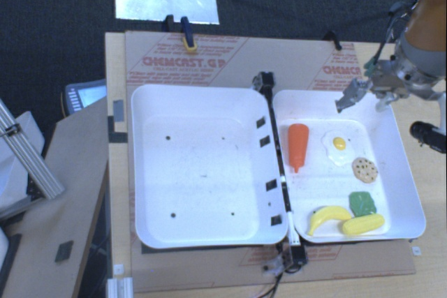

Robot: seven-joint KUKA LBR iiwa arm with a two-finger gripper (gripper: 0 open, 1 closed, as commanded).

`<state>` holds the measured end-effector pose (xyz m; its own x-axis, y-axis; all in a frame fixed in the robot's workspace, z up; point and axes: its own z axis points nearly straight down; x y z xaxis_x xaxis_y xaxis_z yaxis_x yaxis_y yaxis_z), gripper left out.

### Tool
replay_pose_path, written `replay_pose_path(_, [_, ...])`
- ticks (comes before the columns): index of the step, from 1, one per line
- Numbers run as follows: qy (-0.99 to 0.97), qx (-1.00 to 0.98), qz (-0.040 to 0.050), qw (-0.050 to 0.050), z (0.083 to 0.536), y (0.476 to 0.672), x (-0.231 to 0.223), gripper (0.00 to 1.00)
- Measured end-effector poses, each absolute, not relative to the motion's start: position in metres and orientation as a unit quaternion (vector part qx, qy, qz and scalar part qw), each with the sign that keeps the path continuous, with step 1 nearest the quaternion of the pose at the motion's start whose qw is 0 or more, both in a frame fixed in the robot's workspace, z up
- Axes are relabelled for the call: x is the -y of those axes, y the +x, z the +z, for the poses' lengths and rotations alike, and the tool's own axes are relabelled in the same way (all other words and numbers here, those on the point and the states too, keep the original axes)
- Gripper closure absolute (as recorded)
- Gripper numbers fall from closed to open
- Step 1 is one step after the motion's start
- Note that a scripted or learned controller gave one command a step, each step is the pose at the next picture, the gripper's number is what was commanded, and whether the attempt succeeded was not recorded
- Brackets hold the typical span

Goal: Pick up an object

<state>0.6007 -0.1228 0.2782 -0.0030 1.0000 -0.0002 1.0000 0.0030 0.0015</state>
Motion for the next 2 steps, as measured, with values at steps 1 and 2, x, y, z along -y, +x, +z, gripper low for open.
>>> replay_pose_path(1, [0.704, -0.71, 0.0063, 0.011, 0.4382, 0.6719, 0.135, 0.0])
replay_pose_path(2, [0.704, -0.711, 0.0018, 0.004, 0.4394, 0.6695, 0.1344, 1.0])
